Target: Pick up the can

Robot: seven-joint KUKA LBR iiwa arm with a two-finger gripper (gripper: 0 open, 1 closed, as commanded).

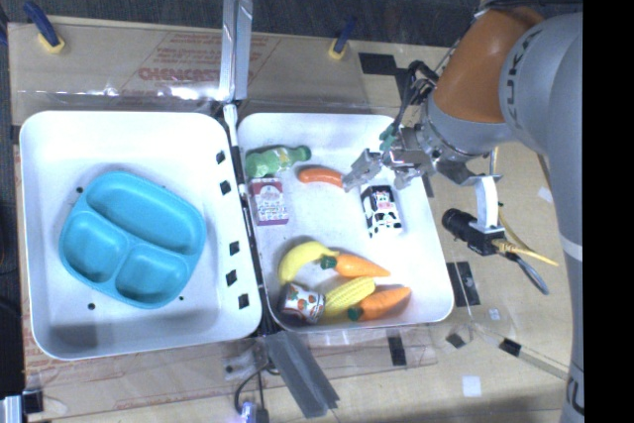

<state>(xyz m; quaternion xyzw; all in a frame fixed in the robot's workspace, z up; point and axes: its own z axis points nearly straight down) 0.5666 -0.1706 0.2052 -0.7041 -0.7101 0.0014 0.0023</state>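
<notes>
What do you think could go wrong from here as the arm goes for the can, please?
1. The can lies tipped in the right bin's near-left corner, tight against the wall, leaving little finger room.
2. A toy corn cob, a banana and carrots crowd it, so a neighbour may get grabbed instead.
3. The gripper hovers far off, above the cow-print carton.

blue tray [132, 240] | white bins [59, 332] | green bottle [275, 158] | orange carrots [363, 265] | yellow banana [302, 259] | yellow corn [349, 295] | black-and-white cow-patterned carton [382, 211] just below gripper [381, 165] | maroon carton [269, 201]
</notes>
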